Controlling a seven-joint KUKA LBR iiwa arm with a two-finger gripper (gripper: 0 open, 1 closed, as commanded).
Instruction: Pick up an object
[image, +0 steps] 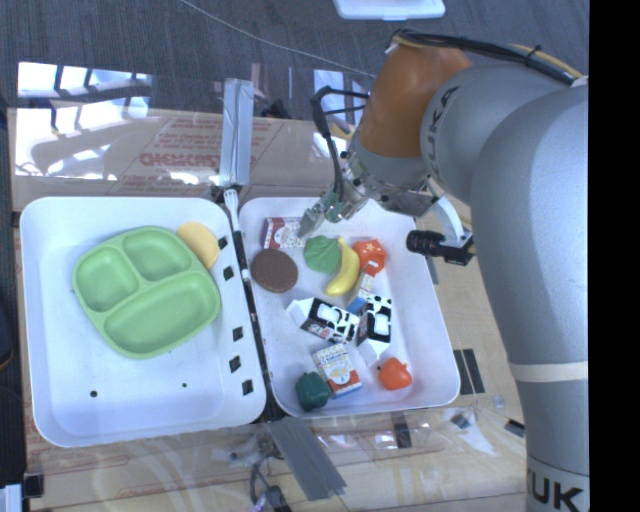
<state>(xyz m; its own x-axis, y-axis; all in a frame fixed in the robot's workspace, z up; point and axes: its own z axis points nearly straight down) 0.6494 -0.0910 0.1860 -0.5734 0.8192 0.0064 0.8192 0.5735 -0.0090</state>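
My gripper (318, 214) hangs over the far end of the right bin (440, 330), its fingers open with nothing between them. Just below and left of it lies a red-and-white packet (283, 234). A green leafy toy (321, 253) lies right under the fingertips, with a yellow banana (346, 270) and an orange-red piece (370, 256) beside it. A brown round cookie (274, 270) sits near the bin's left wall.
Nearer in the right bin lie two black-and-white cartons (331, 320) (378, 317), a small juice box (338, 367), a dark green piece (311, 391) and an orange piece (395, 374). The left bin (50, 380) holds a green divided plate (147, 290) and a yellow piece (200, 242).
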